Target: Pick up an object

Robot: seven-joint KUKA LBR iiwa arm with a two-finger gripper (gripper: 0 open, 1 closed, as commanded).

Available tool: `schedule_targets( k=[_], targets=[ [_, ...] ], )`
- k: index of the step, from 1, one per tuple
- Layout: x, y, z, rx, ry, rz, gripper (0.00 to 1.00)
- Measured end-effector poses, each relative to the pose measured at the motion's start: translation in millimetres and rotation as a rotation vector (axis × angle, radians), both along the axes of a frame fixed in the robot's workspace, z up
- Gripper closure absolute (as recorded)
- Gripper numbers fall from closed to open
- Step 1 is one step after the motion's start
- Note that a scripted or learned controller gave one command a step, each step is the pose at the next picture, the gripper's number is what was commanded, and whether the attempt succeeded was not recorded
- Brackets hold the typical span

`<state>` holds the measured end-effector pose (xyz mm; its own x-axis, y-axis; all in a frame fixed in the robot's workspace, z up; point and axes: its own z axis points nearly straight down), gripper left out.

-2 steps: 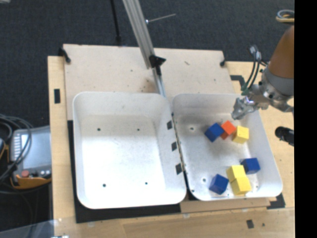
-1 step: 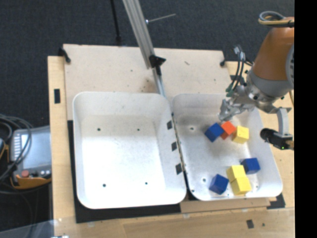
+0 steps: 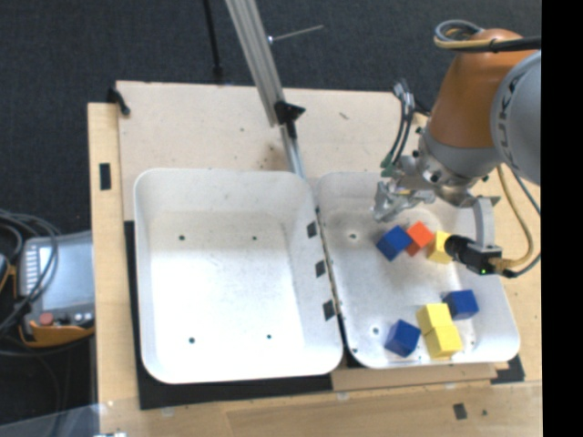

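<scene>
Gripper [image 3: 393, 200] over right bin [image 3: 360, 335], grip state unreadable.
I can't tell its opening; blue cube [image 3: 393, 242] sits at its 6 o'clock, touching orange cube [image 3: 420, 235]. Probably light, rigid: pinch flat opposite faces.

The right bin [image 3: 364, 335] held 6 small blocks. A blue block [image 3: 393, 243], an orange block [image 3: 420, 236] and a yellow block [image 3: 439, 247] lay in a touching row near its far side. Nearer the front lay a blue block [image 3: 461, 303], a yellow block [image 3: 439, 328] and a blue block [image 3: 402, 337].
</scene>
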<state>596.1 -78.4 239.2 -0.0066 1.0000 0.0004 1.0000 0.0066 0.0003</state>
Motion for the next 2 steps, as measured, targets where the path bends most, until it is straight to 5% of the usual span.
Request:
schedule_targets(
  k=[2],
  targets=[
    [-16, 89, 6, 0.001, -0.001, 0.001, 1.0]
  ],
)
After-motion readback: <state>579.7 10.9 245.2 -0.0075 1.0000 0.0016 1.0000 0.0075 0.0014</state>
